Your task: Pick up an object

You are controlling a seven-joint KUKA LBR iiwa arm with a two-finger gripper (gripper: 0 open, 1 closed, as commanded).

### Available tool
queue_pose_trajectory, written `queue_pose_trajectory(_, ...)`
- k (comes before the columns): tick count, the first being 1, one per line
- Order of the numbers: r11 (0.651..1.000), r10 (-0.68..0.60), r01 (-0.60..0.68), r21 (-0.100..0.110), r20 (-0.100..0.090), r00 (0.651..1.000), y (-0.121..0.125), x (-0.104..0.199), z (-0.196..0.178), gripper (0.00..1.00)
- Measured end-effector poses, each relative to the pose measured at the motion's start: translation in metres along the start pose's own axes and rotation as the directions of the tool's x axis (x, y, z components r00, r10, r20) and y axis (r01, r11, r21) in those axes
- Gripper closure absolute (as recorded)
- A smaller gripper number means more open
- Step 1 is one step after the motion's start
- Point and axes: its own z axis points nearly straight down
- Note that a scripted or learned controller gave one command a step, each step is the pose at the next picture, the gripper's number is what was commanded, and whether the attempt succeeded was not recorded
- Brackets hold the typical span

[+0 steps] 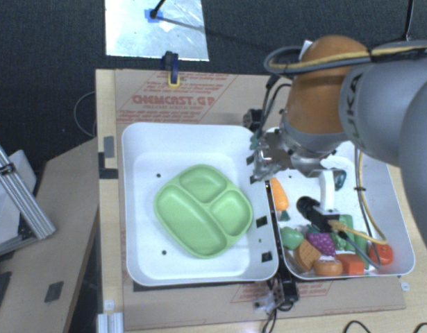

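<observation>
Gripper [265, 159], state unclear, hangs above the right bin [400, 245]; the toy carrot [279, 195] looks light, rigid, best gripped mid-body.

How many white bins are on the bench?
2. The left bin holds a green divided plate; the right bin, partly under the arm, holds small toy foods.

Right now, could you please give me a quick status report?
Arm over right bin. Toy food pile untouched. Green plate in left bin.
</observation>
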Motion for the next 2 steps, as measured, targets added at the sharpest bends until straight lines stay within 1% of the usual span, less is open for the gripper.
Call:
queue_pose_trajectory(1, 1.0, 0.006, -0.006, 0.001, 0.001, 1.0, -0.006, -0.01, 0.0, 1.0)
queue_pose_trajectory(2, 1.0, 0.006, -0.006, 0.002, 0.001, 1.0, -0.006, -0.013, 0.015, 1.0)
